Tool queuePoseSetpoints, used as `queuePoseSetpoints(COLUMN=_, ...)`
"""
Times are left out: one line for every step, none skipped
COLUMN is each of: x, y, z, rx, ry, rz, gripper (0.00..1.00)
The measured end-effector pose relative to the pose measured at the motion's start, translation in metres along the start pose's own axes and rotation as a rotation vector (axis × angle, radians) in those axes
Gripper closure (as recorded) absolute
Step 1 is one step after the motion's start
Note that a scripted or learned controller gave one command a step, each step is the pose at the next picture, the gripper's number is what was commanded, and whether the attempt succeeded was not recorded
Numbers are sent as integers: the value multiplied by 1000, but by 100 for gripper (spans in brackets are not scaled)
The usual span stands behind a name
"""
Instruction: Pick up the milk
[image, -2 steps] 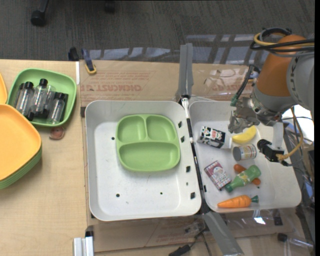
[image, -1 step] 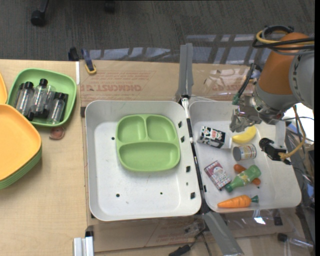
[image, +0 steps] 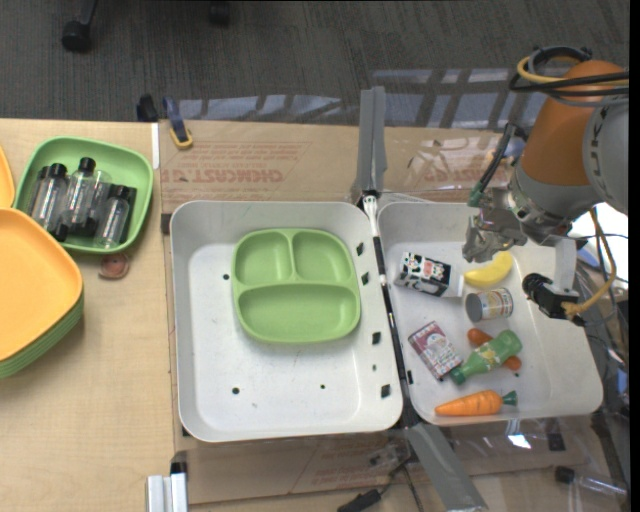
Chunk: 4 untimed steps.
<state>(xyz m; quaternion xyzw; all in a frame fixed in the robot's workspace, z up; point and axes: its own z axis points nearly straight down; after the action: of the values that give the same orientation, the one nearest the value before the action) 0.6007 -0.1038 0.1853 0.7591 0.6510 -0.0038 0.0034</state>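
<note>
The milk (image: 427, 274) is a small white carton with black cow patches, lying on its side in the upper left of the right bin (image: 570, 395). My gripper (image: 483, 240) hangs over the right bin's upper middle, to the right of the milk and just above a yellow banana (image: 490, 269). Its dark fingers point down, and nothing shows between them. The gripper stands apart from the milk.
The right bin also holds a tin can (image: 489, 304), a red-and-white packet (image: 434, 349), a green bottle (image: 486, 358) and a carrot (image: 470, 404). A green divided plate (image: 295, 285) lies in the left bin (image: 200, 400). At the far left stand orange plates (image: 35, 290) and a green tray of vials (image: 85, 195).
</note>
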Motion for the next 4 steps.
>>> queuePoseSetpoints(x=-2, y=0, z=-8, rx=2, ry=-2, rz=-1, gripper=100)
queuePoseSetpoints(x=-3, y=0, z=-16, rx=3, ry=-3, rz=-1, gripper=100)
queuePoseSetpoints(x=-4, y=0, z=-24, rx=5, ry=-5, rz=-2, gripper=100)
queuePoseSetpoints(x=-1, y=-71, z=71, rx=8, ry=8, rz=340, gripper=100)
